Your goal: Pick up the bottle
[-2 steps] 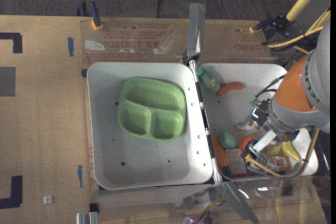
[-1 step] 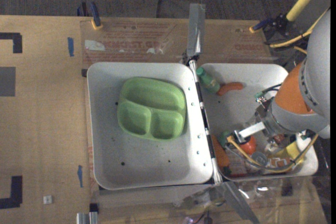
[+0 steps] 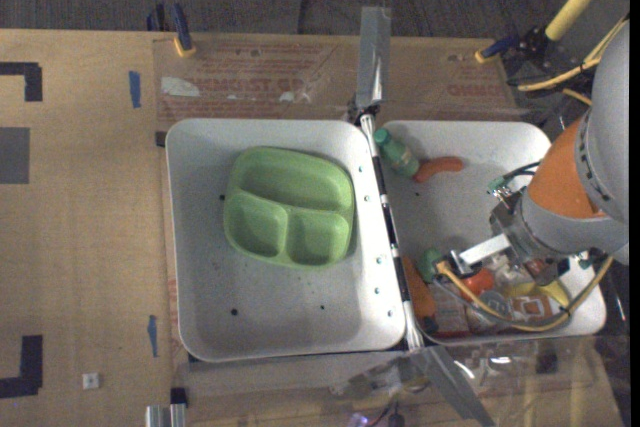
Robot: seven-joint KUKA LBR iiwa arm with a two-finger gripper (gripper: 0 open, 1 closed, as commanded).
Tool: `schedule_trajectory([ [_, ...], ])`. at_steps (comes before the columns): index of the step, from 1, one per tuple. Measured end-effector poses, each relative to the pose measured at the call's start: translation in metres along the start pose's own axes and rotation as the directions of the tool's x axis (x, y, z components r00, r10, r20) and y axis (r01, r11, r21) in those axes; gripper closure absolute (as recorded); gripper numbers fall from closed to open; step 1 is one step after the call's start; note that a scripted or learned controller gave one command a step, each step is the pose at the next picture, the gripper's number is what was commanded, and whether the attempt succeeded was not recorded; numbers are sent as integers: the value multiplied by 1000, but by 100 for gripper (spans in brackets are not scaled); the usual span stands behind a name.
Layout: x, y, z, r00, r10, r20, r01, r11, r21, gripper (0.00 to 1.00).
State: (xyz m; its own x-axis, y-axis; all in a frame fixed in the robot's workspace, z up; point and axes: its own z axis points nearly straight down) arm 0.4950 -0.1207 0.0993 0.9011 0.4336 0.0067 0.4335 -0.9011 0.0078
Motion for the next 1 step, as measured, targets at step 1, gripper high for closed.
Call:
schedule_trajectory([
  [1, 61, -63, -85, 971, 241, 12, -241, 971, 8, 100],
])
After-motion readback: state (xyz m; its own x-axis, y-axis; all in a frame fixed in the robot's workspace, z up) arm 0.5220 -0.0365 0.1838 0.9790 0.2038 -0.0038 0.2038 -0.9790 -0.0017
